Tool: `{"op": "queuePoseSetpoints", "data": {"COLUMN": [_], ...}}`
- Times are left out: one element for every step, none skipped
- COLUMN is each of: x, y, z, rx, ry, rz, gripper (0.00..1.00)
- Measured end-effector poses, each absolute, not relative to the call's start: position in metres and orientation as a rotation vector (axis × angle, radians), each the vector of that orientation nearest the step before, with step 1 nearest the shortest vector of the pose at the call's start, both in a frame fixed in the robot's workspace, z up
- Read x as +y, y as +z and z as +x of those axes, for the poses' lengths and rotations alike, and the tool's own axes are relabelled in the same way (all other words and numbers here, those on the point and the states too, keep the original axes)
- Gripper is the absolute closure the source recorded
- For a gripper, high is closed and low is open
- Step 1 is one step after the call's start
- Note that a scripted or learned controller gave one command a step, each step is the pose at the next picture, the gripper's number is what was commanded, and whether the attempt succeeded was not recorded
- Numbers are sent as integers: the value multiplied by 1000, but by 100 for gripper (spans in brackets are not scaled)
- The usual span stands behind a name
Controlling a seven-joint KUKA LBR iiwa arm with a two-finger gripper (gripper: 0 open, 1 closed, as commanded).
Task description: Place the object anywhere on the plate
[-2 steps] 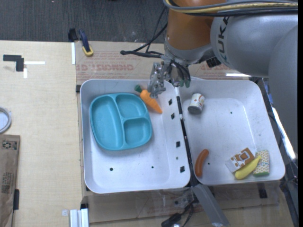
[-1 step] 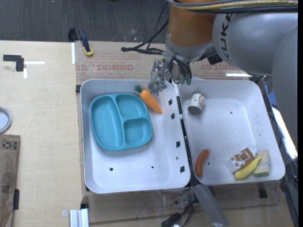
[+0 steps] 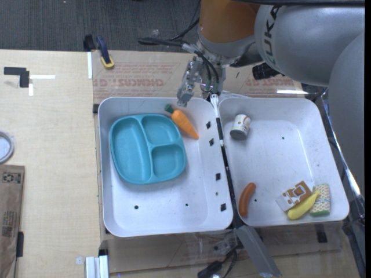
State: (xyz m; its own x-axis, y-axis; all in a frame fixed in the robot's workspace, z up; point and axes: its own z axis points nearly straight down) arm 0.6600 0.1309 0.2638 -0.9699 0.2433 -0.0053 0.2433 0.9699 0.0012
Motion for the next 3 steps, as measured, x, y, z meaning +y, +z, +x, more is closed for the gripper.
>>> {"op": "queuePoseSetpoints", "data": {"x": [190,190,190], "y": [235,235,245], "z": [641,641,642], "rx": [3139,3139,3134], "ry": [0,0,2], "rz": [60,60,61], "gripper": [100,0,100]}}
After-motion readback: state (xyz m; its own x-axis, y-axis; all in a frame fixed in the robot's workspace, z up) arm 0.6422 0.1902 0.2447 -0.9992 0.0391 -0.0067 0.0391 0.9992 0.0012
